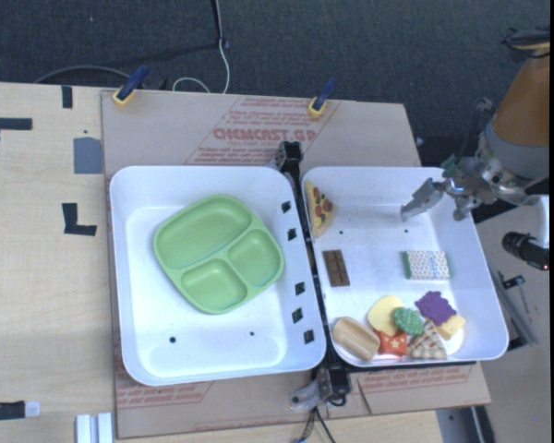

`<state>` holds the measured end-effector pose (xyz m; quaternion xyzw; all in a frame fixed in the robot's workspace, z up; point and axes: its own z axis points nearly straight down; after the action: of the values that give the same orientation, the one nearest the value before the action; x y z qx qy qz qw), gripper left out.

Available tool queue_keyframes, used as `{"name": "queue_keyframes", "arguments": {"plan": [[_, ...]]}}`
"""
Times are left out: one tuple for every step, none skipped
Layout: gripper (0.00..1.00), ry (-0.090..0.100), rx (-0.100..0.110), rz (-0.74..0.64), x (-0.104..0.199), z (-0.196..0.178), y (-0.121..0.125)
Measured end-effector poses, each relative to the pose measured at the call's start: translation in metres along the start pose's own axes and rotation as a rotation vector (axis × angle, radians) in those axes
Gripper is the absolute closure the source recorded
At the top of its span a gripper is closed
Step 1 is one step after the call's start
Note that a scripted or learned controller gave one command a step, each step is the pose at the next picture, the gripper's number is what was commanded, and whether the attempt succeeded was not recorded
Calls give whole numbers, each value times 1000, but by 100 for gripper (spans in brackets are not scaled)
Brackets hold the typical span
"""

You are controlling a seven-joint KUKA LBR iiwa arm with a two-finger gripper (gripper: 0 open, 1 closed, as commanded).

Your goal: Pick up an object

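- The gripper [436, 198] hangs over the right bin [388, 187], fingers [417, 203] spread, holding nothing.
- The arm [522, 109] slants in from the right.
- Below it lies a green-and-white block [427, 265]; farther below, a toy food pile [408, 327].

Even, diffuse overhead light, fairly bright; the two white bins [129, 340] run near blown-out, with little surface detail. Shadows are soft and short: a faint one under the green divided plate [218, 253] and a blurred one beneath the gripper [423, 199] on the right bin's floor. Overall soft, low-res focus; small toy food pieces [408, 326] smear together, and the dark carpet [351, 26] is noisy.
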<state>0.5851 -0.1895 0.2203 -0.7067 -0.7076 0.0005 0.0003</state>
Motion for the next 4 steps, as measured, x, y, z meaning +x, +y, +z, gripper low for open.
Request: {"name": "queue_keyframes", "arguments": {"plan": [[0, 5, 14, 4, -1, 95, -74], [0, 0, 0, 0, 55, 137, -103], [0, -5, -11, 1, 0, 42, -53], [0, 0, 0, 3, 14, 140, -84]]}}
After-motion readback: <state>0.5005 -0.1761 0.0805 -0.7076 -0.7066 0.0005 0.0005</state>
